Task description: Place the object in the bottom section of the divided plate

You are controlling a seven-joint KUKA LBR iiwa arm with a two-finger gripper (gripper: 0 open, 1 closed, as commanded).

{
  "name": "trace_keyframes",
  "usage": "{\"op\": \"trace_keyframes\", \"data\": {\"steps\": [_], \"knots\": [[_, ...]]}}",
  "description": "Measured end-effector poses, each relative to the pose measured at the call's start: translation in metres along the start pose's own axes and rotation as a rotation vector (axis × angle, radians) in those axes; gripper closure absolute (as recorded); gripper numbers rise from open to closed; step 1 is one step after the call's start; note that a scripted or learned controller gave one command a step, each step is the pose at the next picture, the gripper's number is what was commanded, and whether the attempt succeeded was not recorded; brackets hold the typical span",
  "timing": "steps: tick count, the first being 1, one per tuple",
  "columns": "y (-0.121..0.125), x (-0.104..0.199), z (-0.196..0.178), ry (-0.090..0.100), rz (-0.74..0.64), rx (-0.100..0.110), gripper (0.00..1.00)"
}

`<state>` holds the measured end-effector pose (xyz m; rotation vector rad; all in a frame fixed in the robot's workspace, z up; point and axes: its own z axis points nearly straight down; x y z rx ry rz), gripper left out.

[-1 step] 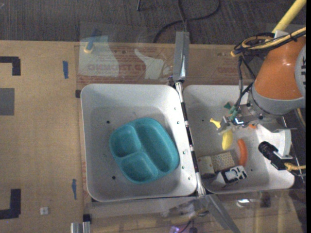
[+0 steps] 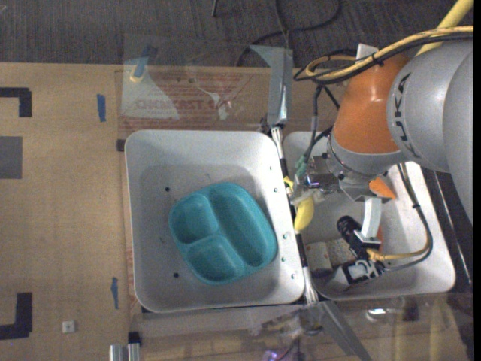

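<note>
Camera view showed the gripper [image 2: 322, 179] low over the upper left part of the right bin [image 2: 432, 273], tucked beneath the orange-banded wrist of the arm [image 2: 428, 104]. Whether it was open or closed, or had hold of anything, could not be told from this angle.

The likeliest object for the task, a small yellow banana-shaped piece [image 2: 304, 215], lay just below the gripper against the bin's left wall, right of centre in the frame. It looked smooth, curved and glossy, probably plastic. An orange piece [image 2: 384, 189] showed partly from under the wrist, and a tan, rough-looking block [image 2: 319, 255] sat lower in the same bin.

The divided plate [image 2: 222, 233] rested in the left bin [image 2: 150, 164], left of centre. It was a teal, rounded plate with raised ridges splitting it into three shallow wells.

The step in hand appeared to be the pick. A good grasp would close across the banana's narrow middle rather than along its curve, since a slick, rounded piece could squirt out. Its closeness to the wall left little room on that side, so approaching along the wall would likely serve best. The piece would then need lifting clear of both rims before going into the plate's lowest well.
</note>
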<state>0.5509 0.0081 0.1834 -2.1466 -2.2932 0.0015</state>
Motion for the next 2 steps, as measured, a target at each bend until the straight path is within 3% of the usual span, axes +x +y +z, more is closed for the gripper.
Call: {"op": "trace_keyframes", "data": {"steps": [1, 2], "knots": [[-0.0110, 0.0751, -0.0001, 0.001, -0.185, 0.002, 1.00], [-0.0109, 0.0750, -0.0001, 0.001, -0.185, 0.001, 0.00]]}}
